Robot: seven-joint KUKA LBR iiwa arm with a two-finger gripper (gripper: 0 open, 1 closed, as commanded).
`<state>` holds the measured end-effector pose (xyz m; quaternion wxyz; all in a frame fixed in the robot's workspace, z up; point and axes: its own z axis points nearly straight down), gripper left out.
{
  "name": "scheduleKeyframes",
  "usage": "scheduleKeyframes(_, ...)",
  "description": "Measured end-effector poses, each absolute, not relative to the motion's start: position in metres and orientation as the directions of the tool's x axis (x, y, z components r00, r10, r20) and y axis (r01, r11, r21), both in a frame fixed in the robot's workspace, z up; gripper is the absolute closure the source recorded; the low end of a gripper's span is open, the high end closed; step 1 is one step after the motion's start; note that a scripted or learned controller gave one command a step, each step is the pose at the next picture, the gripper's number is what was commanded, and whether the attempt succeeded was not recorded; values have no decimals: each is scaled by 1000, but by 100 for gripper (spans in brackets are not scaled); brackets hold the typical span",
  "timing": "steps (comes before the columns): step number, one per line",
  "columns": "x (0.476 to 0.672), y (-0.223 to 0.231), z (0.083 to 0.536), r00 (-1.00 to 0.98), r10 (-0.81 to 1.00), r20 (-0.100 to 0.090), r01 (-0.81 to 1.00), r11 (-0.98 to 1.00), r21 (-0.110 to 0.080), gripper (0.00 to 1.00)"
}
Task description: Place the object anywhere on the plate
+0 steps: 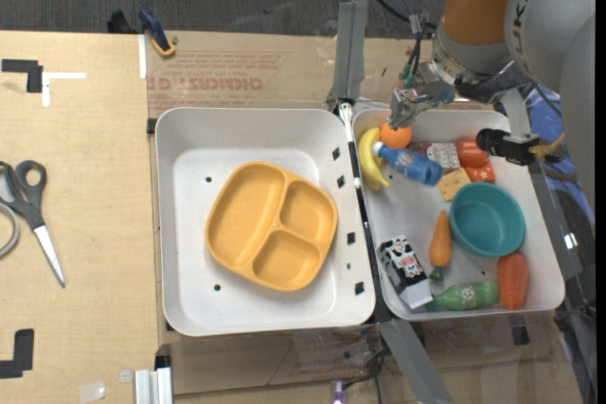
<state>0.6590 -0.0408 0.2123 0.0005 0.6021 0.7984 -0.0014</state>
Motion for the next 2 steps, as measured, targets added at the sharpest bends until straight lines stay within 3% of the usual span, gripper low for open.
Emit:
scheduleKeyframes(1,659,-41,213,-274,962,-2,962,274,-1,0)
scheduleKeyframes(2,660,-41,222,-277,961,-5,961,277,-1,100)
